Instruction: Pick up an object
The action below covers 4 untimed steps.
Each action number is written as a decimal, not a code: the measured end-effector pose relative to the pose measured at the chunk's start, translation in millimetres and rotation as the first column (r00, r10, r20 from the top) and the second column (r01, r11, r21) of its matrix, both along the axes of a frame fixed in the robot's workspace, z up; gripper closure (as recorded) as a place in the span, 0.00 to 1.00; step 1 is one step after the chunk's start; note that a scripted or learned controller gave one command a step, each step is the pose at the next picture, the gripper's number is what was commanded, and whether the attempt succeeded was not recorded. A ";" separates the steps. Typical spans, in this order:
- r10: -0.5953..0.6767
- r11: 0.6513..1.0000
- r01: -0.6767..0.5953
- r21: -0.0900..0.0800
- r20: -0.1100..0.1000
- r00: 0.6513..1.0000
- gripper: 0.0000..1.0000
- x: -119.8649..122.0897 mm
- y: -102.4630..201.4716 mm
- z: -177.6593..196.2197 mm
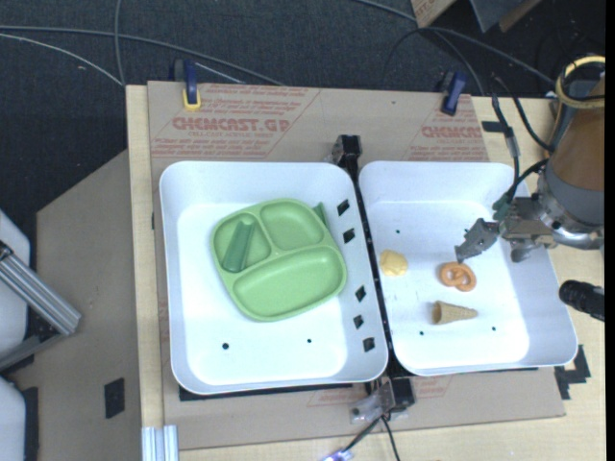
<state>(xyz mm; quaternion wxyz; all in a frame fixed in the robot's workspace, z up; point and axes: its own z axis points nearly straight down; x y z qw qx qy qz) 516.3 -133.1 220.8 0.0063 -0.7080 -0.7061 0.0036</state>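
Fingers' state unclear; gripper [474, 241] hovers over right bin [538, 339], just above pretzel [458, 276]. Cone [452, 312] and yellow lump [393, 263] nearby. Green plate [280, 257] in left bin [192, 334].

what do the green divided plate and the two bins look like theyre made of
Green divided plate: likely molded plastic, matte to satin; uniform colour, rounded compartment ridges, soft sheen.

Left bin and right bin: probably thin formed plastic, smooth and slightly glossy; rounded corners, rolled rims, even white surface. Coated metal can't be excluded from this view.
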 end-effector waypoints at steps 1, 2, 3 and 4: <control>0.003 1.000 -0.003 -0.002 0.013 1.000 0.00 2.7 0.3 6.1; 0.002 1.000 -0.002 -0.001 0.006 1.000 0.00 2.2 -2.2 -56.9; 0.003 1.000 -0.003 0.000 0.007 1.000 0.00 4.3 7.7 -106.3; 0.003 1.000 -0.003 -0.003 0.014 1.000 0.00 5.2 8.1 -135.4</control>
